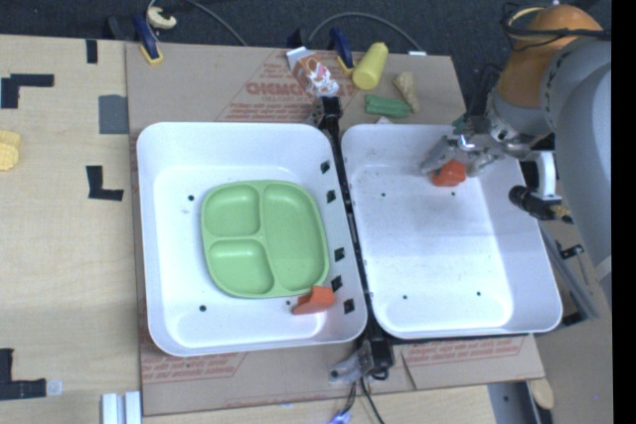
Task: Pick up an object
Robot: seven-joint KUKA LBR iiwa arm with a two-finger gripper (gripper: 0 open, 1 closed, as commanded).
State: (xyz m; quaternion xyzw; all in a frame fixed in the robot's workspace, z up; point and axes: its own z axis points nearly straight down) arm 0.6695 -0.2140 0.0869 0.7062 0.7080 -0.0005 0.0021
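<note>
Gripper (449,160) low in the right bin (517,303), far end, directly over the small red object (450,175). Jaw state: cannot tell. Object not visibly lifted; grasp and lift judged outstanding.

Behind the bins lie a yellow cylinder (370,65) (tilted) and a green block (387,106).

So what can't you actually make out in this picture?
- Gripper, camera view: blurred; whether it grips the red-orange object can't be told.
- Small items behind the bins: too small to identify.
- Orange piece by the green plate: shape unclear.
- Arm: cut off at right.
</note>
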